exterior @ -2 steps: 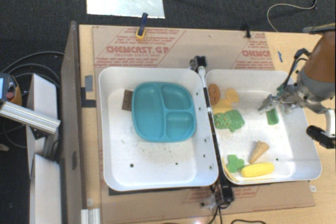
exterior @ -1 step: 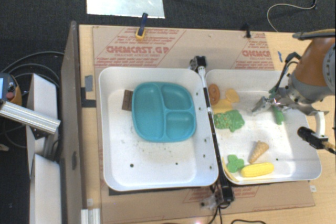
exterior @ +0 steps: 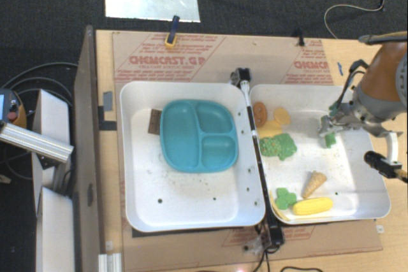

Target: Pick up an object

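Note:
My gripper [exterior: 329, 129] hangs over the right side of the right bin [exterior: 299, 93], below the grey arm and its orange band [exterior: 387, 70]. A small green piece [exterior: 329, 139] lies right at the gripper's tip; whether it is held is unclear. Further left in this bin are a brown-orange disc [exterior: 260, 113], an orange piece [exterior: 281, 116], a yellow piece [exterior: 270, 129] and a leafy green clump [exterior: 278, 146]. Near the front lie a tan cone [exterior: 313, 183], a green lump [exterior: 285, 197] and a yellow corn cob [exterior: 312, 206].
The left bin [exterior: 191, 197] holds a teal divided plate [exterior: 199, 136] and a small brown block [exterior: 154, 122] at its left. A ridge [exterior: 253, 137] divides the two bins. Cardboard [exterior: 191, 60] lies under both bins.

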`<state>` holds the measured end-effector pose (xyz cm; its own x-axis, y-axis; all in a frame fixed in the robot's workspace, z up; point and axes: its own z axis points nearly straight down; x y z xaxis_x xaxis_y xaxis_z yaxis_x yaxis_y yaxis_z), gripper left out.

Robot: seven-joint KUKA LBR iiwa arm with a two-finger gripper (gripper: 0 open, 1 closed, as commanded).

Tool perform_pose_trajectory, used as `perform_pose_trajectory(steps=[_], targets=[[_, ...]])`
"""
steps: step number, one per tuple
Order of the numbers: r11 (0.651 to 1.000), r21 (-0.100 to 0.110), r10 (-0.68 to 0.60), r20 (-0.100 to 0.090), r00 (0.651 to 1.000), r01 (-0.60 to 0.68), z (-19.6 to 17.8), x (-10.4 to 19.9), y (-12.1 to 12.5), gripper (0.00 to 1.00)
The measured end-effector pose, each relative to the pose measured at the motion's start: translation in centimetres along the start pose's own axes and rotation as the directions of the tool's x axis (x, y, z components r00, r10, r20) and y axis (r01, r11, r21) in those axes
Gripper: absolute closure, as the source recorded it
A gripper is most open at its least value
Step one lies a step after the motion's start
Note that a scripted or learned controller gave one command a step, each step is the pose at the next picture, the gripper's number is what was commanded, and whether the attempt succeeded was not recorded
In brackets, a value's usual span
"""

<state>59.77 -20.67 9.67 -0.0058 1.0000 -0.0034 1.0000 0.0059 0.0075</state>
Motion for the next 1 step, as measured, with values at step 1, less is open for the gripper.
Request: perform_pose_trajectory(steps=[1], targets=[[1.000,-0.002,-0.003,-0.002,1.000,0.003,-10.85,5.51,3.94,1.00]])
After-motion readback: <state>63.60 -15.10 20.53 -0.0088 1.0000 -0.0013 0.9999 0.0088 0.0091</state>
